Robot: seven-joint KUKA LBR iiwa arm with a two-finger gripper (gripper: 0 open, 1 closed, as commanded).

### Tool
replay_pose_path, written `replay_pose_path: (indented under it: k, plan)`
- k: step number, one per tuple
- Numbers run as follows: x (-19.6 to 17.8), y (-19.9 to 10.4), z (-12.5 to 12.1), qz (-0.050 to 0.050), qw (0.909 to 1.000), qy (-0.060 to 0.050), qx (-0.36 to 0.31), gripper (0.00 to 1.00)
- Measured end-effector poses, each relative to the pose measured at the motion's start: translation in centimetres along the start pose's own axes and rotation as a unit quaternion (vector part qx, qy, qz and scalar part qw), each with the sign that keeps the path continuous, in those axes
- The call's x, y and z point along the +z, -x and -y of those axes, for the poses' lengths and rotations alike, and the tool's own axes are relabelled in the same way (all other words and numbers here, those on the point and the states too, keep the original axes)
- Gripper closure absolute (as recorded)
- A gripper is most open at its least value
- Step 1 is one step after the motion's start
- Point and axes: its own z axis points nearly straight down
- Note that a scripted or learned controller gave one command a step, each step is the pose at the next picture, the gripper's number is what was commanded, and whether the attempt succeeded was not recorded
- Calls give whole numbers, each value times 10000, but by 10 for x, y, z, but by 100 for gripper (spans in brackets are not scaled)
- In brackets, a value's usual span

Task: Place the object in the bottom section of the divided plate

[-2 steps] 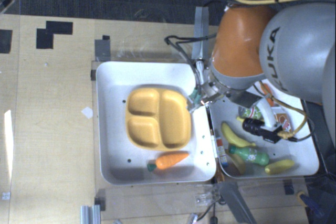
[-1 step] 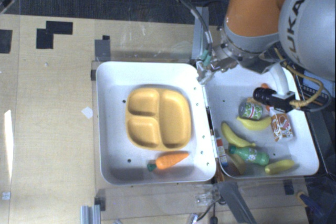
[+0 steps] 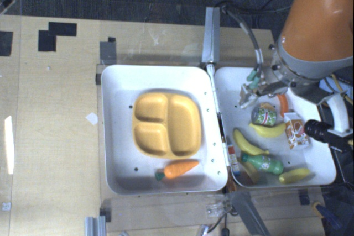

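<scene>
Carrot [image 3: 178, 169] left bin, below plate [image 3: 167, 123].

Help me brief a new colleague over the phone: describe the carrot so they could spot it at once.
Start at the left white bin, which holds a yellow divided plate. Just below that plate, near the bin's front wall, lies the carrot, on its side and off the plate. It is the bin's one orange thing, tapered, with a green stub at its left end.

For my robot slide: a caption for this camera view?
Gripper hovers over right bin; carrot lies beside yellow divided plate.
</scene>
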Motion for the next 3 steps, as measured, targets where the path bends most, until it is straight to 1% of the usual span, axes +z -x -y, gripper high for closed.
replay_pose_path:
  k: [1, 2, 3]
  plan:
    - [174, 28, 11, -6, 9925, -26, 1222, 100]
    - [181, -94, -48, -7, 9931, -27, 1174, 100]
    - [172, -154, -84, -7, 9904, -22, 1380, 100]
